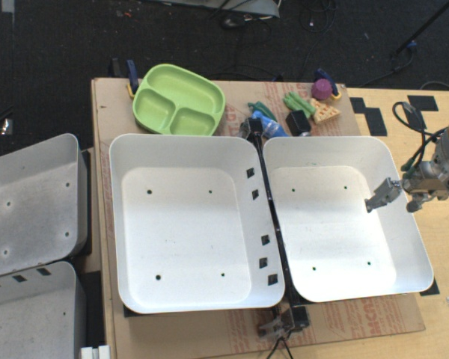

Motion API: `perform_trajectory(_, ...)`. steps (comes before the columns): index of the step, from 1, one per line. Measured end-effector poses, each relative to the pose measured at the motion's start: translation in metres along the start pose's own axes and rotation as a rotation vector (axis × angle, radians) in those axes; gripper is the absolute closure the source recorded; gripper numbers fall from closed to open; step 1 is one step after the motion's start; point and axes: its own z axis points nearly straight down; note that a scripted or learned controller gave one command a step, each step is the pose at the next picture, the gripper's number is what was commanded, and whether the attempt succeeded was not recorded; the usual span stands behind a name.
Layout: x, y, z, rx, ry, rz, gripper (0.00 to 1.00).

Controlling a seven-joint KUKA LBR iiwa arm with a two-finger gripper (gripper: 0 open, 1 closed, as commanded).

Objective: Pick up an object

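Note:
My gripper (398, 199) hangs over the right edge of the right bin (374, 149), reaching in from the right. It is open, with one grey finger (382, 194) over the bin floor and nothing between the fingers. Small objects lie on the bench behind the bins, well away from the gripper: a purple ball (323, 89), a green toy (299, 102), a black block (297, 123), a yellow wedge (326, 113) and a blue piece (272, 126).
A green divided plate (178, 101) rests behind the left bin (183, 149). A black divider strip (268, 208) runs between the two bins. More white trays (31, 200) stand off the bench at left. Cables trail at right.

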Motion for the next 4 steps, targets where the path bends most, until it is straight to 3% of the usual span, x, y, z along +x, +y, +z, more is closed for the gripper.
perform_trajectory(1, 0.001, 0.002, -0.006, -0.012, -0.003, -0.004, 0.00)
perform_trajectory(4, 0.009, 0.013, 0.164, -0.009, -0.002, -0.002, 0.00)
